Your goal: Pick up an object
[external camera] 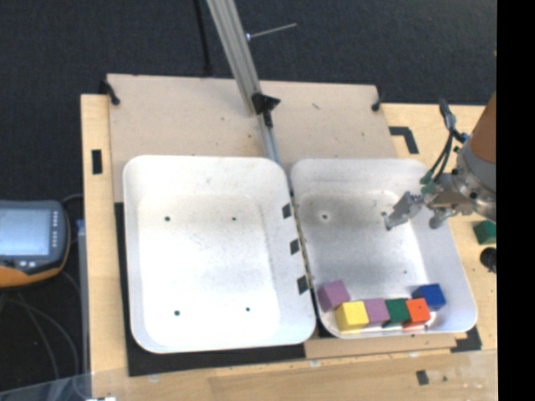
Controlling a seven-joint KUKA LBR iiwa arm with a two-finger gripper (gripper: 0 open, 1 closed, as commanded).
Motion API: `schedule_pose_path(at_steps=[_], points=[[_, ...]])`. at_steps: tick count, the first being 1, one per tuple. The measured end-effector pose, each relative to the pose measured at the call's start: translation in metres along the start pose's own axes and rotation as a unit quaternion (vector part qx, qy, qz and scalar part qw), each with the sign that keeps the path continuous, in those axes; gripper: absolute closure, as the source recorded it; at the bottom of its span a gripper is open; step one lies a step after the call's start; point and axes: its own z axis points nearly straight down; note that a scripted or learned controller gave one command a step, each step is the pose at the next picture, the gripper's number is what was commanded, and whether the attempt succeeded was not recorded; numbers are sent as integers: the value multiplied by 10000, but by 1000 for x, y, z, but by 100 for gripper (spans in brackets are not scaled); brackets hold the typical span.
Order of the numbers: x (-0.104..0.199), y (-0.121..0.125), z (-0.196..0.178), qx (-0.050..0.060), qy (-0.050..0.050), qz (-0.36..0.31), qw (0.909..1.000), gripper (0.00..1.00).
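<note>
The approach step is judged in hand: the jaws (415, 210), spread and holding nothing, are seen at three o'clock over the right bin (359, 174). The blocks (380, 310) are clustered at five o'clock; a descent there is called for.

My pincer (415, 210) is grey metal. Both bins are white: the left bin (209, 174) is smudged grey and dotted with small dark spots, and the right bin (351, 178) carries a darker grey smear across its floor. In the right bin lie a purple block (333, 293), a yellow block (352, 315), a second purple block (376, 310), a green block (396, 310), an orange block (417, 311) and a blue block (430, 295). The tabletop (242, 115) is pale tan wood with black corner marks.
</note>
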Motion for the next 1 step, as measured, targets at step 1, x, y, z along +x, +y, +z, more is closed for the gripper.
schedule_pose_path(at_steps=[1], points=[[64,-49,-27,-5,11,-30,10000,0]])
